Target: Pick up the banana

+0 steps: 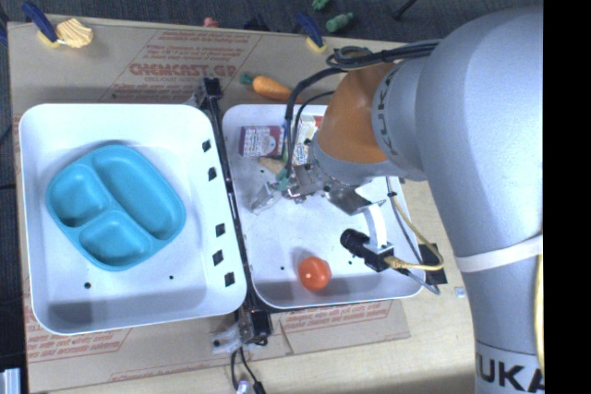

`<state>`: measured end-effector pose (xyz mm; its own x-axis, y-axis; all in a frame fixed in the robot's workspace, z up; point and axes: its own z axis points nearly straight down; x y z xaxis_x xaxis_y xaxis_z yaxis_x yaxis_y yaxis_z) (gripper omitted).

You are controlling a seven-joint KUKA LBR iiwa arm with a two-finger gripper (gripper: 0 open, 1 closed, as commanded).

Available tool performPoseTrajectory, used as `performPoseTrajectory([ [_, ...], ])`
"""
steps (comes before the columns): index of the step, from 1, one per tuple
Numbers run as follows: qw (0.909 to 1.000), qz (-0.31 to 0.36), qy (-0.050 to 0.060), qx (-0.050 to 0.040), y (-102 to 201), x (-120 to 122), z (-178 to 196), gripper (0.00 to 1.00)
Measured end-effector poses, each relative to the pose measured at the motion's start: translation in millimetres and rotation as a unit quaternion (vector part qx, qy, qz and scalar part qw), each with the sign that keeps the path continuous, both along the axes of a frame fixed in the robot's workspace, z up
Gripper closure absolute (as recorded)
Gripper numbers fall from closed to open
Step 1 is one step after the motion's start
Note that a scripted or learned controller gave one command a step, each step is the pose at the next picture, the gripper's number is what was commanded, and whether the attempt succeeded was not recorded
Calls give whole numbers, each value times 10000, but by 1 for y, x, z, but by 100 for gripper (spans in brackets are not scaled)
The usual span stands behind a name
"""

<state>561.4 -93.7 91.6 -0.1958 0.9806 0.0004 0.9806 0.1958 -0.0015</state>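
- Grey robot arm's claw (273, 191) hangs low inside the right-hand shallow white bin (277, 295); whether it is open or closed cannot be told.
- Pale yellow banana (271, 165), mostly hidden, lies just beside the claw, next to a maroon packet (261, 141).

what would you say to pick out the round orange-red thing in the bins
Start at the right-hand white bin. Near its front rim lies a small orange-red tomato-like ball, round, unlike the flat dark-red packet at the back.
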Motion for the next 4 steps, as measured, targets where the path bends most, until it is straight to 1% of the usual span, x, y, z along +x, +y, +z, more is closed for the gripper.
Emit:
performPoseTrajectory([
  [1, 9782, 2076, -8, -3, -13, 21, 0, 0],
  [2, 9244, 3815, -13, -5, -12, 35, 1, 0],
  [3, 8315, 5556, -14, -8, 0, 65, 1, 0],
  [4, 7672, 6414, 2, 11, -5, 16, 0, 0],
])
